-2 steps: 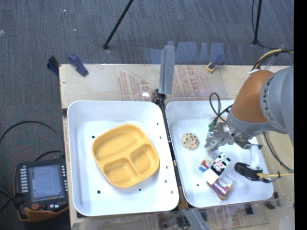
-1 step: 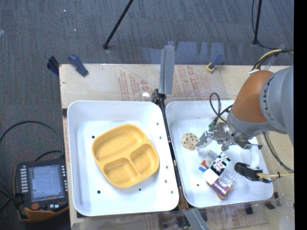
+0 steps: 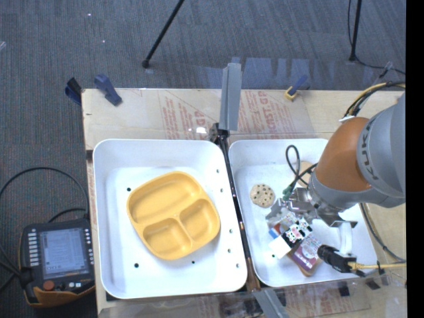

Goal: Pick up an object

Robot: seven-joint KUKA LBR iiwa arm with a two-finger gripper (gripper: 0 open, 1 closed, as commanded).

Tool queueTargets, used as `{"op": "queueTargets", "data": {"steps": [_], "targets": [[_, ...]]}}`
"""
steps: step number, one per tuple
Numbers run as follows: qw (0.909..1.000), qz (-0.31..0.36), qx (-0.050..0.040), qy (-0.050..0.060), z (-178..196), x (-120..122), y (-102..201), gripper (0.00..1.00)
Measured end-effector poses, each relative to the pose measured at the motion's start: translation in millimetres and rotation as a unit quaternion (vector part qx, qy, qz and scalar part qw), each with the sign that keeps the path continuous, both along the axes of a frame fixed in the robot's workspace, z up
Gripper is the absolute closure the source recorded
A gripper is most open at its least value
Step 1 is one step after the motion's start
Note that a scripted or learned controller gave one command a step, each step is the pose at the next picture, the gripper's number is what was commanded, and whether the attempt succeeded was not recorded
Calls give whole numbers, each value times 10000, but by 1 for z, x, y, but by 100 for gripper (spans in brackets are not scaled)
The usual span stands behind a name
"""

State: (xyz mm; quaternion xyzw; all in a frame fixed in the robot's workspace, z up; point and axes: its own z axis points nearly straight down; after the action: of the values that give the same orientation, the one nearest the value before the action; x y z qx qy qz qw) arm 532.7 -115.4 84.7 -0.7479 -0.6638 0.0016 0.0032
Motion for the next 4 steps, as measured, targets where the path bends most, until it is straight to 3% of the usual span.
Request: {"op": "queueTargets", "data": {"steps": [1,2,3,4], "targets": [[10000,-23,10,17,7,0,0,100],[10000,-28,9,18,7,0,0,0],[9987,503,3,1,0,-45,24,0],[9989,466,12,24,7,-46,23,100]]}}
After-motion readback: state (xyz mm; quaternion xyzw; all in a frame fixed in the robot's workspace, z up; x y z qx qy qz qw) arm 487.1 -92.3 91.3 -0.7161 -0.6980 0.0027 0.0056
